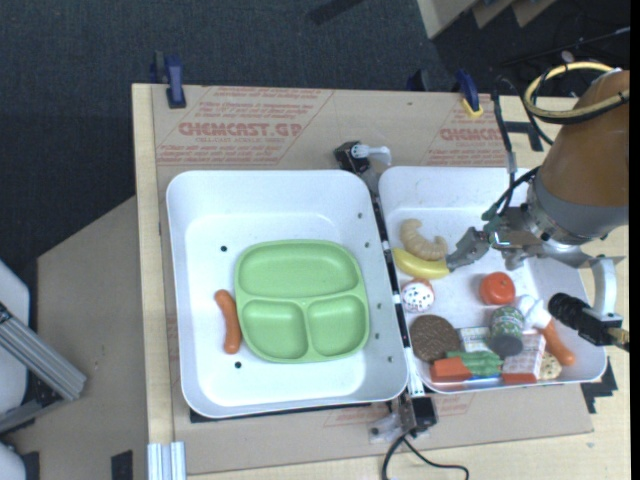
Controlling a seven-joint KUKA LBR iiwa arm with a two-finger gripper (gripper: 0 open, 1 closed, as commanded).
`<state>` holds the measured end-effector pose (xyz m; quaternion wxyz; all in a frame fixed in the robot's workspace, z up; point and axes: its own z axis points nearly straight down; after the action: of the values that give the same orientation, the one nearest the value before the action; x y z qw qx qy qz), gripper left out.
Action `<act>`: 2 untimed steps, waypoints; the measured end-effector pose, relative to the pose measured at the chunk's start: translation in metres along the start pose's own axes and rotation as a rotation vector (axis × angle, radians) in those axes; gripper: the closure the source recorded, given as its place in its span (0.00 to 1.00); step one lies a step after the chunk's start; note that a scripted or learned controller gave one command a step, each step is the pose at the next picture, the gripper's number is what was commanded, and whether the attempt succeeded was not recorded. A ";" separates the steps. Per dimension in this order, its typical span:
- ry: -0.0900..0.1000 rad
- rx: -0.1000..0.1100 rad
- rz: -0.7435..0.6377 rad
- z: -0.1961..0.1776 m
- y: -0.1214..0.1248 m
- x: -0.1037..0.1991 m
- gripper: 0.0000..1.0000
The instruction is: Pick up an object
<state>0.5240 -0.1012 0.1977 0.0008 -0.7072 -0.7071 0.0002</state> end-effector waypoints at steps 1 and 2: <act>-0.006 -0.002 0.006 0.055 0.032 -0.092 0.00; 0.003 0.006 0.000 0.117 -0.009 -0.062 0.00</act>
<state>0.5146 -0.1635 0.0809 0.0039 -0.7072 -0.7070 0.0013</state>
